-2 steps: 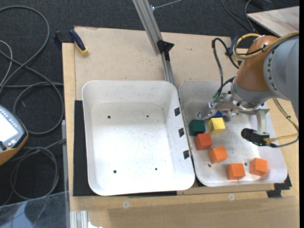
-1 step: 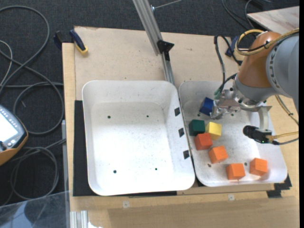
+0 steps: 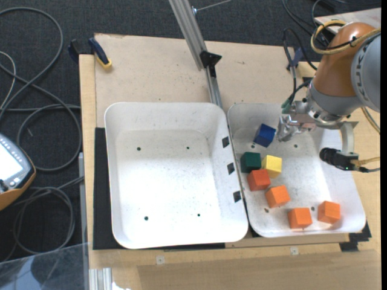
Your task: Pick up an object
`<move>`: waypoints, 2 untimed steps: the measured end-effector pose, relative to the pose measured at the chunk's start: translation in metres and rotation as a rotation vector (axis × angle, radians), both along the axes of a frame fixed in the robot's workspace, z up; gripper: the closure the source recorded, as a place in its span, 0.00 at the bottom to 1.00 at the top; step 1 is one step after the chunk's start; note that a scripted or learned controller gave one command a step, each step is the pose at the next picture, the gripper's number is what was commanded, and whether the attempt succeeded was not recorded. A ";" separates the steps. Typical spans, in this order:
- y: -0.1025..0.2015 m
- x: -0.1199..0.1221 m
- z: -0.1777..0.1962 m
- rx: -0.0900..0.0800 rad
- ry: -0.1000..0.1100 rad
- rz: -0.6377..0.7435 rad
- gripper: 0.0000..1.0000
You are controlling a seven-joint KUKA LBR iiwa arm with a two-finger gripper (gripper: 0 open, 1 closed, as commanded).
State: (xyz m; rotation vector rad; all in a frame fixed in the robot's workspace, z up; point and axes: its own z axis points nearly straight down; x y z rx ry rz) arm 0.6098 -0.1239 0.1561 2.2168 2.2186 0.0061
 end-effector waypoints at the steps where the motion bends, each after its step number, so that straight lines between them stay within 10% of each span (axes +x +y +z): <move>1: 0.002 0.010 0.061 -0.001 -0.003 0.001 1.00; 2: 0.002 0.005 0.124 -0.001 -0.003 0.001 1.00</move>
